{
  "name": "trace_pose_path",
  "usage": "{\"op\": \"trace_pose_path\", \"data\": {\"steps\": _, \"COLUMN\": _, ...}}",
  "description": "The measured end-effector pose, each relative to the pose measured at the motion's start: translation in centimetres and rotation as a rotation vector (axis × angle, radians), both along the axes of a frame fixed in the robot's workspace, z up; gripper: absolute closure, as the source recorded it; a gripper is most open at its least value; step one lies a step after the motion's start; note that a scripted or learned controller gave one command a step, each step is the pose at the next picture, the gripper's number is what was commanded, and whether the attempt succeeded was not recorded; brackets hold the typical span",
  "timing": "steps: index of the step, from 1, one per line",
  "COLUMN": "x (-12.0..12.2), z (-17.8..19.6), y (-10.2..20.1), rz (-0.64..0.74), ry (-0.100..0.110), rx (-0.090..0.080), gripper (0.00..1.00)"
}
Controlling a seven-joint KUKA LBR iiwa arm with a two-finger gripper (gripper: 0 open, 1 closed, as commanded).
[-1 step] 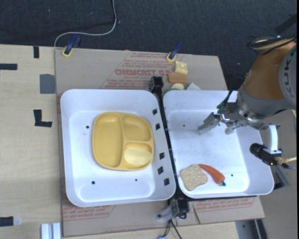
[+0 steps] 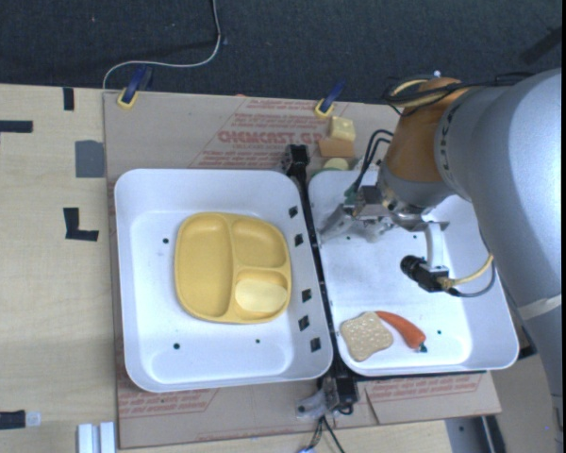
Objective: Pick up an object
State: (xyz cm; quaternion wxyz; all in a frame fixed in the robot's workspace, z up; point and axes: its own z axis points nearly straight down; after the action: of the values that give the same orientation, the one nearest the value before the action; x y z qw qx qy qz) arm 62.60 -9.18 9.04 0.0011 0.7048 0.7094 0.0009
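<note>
Objects for picking lie in two white bins side by side on the counter, and they count out as follows. The left bin (image 2: 141, 281) holds one yellow divided tray (image 2: 217, 253), and in that tray's 5 o'clock compartment sits one pale yellow rounded piece (image 2: 261, 293). The right bin (image 2: 486, 343) holds two loose things near its 6 o'clock edge: one tan, speckled bread-like slice (image 2: 365, 335) and, just beside it at its 3 o'clock, one orange carrot (image 2: 401, 327) lying at a slant. Outside the bins, at 12 o'clock from the divider between them, one tan block (image 2: 338, 138) and one small pale green piece (image 2: 335, 164) rest on the cardboard sheet (image 2: 255, 140) under the bins. One grey arm (image 2: 509, 168) with an orange band reaches in from 3 o'clock; its jaws (image 2: 344, 217) hang over the right bin's 10 o'clock corner, well apart from the slice and carrot. Nothing is visible between the jaws, and I cannot tell how far they are parted.
</note>
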Motion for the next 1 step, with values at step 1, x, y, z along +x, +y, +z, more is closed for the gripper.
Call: {"op": "trace_pose_path", "data": {"steps": 1, "x": 4.39, "z": -0.64, "y": -1.06, "rz": -0.003, "ry": 0.001, "rx": 0.000, "gripper": 0.00}}
